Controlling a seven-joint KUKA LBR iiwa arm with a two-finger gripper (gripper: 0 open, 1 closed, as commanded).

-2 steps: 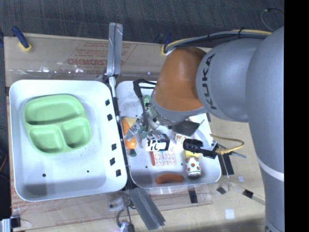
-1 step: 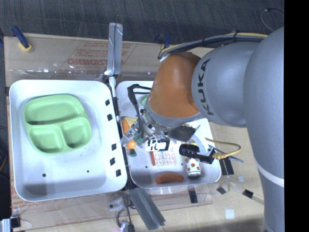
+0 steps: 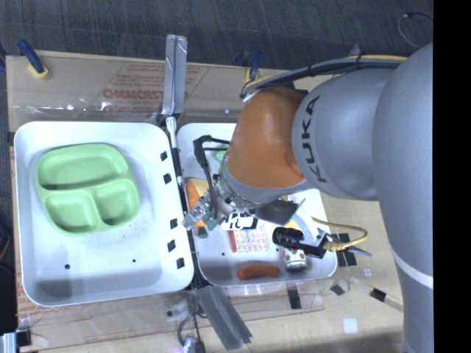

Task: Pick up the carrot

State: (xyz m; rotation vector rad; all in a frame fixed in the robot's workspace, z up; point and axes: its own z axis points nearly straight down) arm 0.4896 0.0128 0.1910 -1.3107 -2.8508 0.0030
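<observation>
Arm reached for carrot [image 3: 194, 192] in the right bin [image 3: 316, 274]

Hand [image 3: 203, 219] hovered by the bin's left edge, its grip unreadable; the carrot looked stiff, smooth, light; best pinched mid-length.

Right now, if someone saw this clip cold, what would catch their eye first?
The big grey arm with its orange band fills the right side, reaching down over the right bin. Next, the green divided tray stands out in the left bin. Under the arm, the gripper sits beside the orange carrot at the right bin's left edge, with a brown sausage near its front wall.
</observation>
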